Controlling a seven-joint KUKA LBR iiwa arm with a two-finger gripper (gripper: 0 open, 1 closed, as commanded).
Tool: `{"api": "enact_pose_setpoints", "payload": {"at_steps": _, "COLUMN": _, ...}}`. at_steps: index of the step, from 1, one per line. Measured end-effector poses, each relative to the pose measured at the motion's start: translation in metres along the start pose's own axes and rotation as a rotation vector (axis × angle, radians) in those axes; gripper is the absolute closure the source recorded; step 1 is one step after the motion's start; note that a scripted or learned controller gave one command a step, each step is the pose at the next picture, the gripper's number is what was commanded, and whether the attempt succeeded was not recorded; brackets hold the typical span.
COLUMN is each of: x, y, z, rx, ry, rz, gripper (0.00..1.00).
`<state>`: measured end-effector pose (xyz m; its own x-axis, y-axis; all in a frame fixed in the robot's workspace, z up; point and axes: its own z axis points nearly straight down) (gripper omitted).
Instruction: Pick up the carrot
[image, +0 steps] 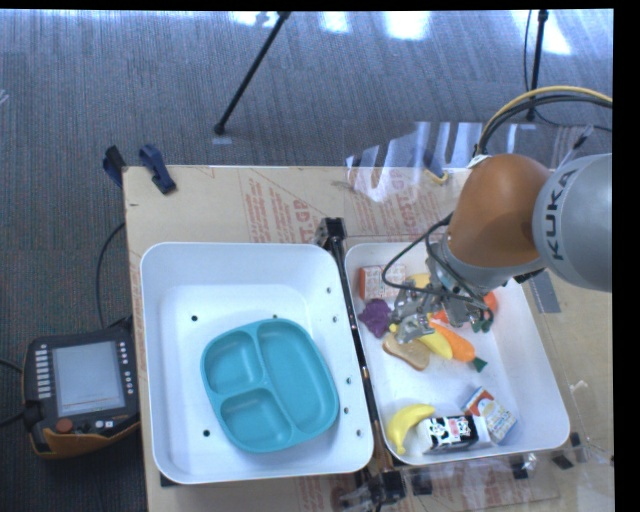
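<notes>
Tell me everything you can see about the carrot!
The carrot is a small orange toy, plastic-looking and smooth, with a dark green tip at its lower right end. It lies tilted in the right bin, just under the gripper. A yellow toy touches its left side, beside the toast.

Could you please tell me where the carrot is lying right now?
The carrot lies in the right bin, just below the hand, beside the toast slice.
</notes>
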<state>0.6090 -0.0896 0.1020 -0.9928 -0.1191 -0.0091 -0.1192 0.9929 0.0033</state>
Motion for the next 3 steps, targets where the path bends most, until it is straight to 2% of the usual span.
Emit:
{"api": "enact_pose_setpoints", "payload": {"at_steps": 1, "x": 0.055, "y": -0.032, "z": 0.009, "rx": 0.003, "ry": 0.0, "rz": -0.254, "gripper": 1.0}}
{"api": "enact_pose_setpoints", "payload": {"at_steps": 2, "x": 0.015, "y": 0.019, "z": -0.092, "rx": 0.003, "ry": -0.008, "rz": -0.216, "gripper": 1.0}}
{"api": "enact_pose_setpoints", "payload": {"at_steps": 3, "x": 0.016, "y": -0.012, "z": -0.072, "rx": 0.001, "ry": 0.006, "rz": -0.069, "gripper": 1.0}}
